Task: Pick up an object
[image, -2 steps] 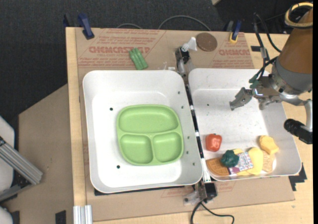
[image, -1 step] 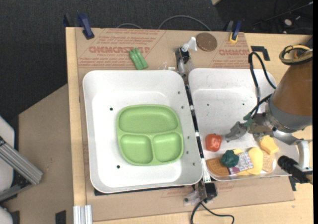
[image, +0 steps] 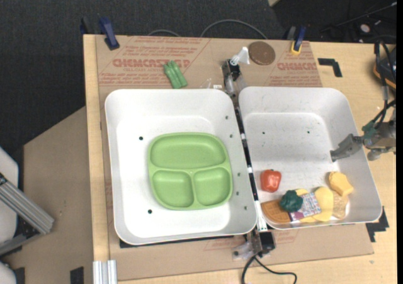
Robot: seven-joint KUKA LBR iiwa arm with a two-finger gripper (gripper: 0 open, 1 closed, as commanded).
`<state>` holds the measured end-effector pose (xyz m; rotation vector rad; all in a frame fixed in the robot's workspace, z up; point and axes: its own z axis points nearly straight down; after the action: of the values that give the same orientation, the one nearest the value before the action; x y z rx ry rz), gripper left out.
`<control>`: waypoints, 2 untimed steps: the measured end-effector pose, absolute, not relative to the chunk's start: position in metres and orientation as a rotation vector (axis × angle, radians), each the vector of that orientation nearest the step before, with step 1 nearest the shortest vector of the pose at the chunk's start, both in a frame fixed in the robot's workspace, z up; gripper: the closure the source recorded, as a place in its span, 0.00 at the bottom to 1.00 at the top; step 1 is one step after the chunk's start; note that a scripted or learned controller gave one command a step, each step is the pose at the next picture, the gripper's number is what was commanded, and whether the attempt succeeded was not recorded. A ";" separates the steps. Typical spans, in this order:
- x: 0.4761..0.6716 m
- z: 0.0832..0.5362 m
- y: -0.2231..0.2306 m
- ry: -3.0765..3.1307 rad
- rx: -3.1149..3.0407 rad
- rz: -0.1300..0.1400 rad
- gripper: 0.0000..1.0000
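We are at the approach step, our gripper [image: 343, 148] empty and spread, so next we drop toward the yellow toy [image: 340, 182] just below its jaws.

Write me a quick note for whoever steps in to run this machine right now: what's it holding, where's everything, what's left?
Tool: at the right white bin's right rim, nothing visibly held; finger state unclear.
Objects: small red toy, dark green broccoli-like toy, yellow pieces and a flat tan piece cluster in that bin's near corner.
Left white bin holds a green divided plastic plate.
Done: nothing lifted yet.
Left: grasp and pick up one object.
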<state>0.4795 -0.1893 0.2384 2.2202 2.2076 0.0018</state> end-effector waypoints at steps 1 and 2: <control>0.492 0.152 -0.102 2.237 2.220 -0.003 0.00; 0.490 0.113 -0.106 2.208 2.205 0.023 0.00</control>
<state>0.4901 -0.1058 0.1129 2.2048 2.2082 0.0232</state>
